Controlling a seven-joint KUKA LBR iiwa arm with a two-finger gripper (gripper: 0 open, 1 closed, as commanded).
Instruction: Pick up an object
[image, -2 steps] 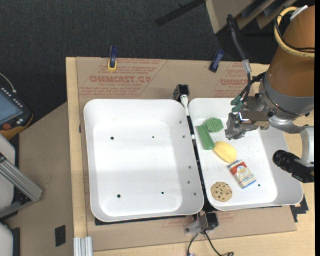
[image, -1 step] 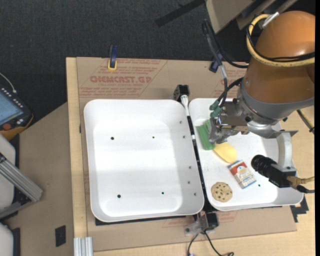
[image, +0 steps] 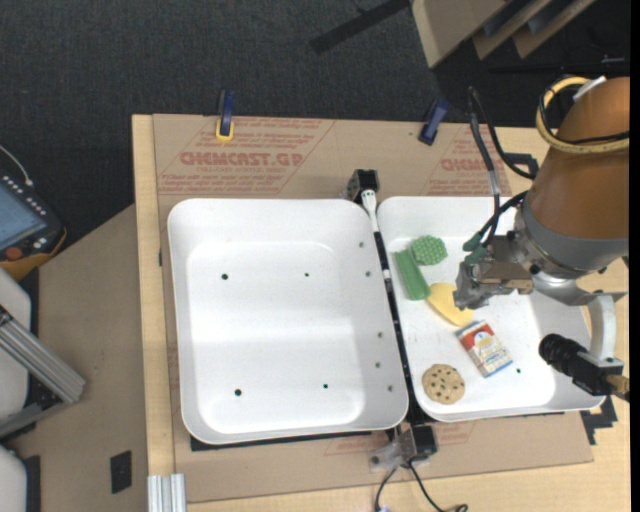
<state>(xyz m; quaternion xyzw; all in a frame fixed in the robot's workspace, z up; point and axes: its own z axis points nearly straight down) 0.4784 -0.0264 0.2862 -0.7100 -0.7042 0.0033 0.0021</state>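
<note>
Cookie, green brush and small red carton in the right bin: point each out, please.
cookie (image: 443, 383), camera view, centre of its top face.
green brush (image: 412, 272), camera view, middle of its handle.
small red carton (image: 486, 349), camera view, centre of its upper face.

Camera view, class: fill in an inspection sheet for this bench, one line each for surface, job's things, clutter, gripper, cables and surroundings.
Surface: brown board bearing two white bins, left bin and right bin.
Job's things: in the right bin, green brush-like toy, yellow wedge, small red-and-white box, cookie.
Clutter: nothing seen.
Gripper: gripper low over the yellow wedge; grasp cannot be told.
Cables: black cable running to the wrist; cable at the front edge.
Surroundings: blue clamps on the board's far edge, dark floor.
</note>
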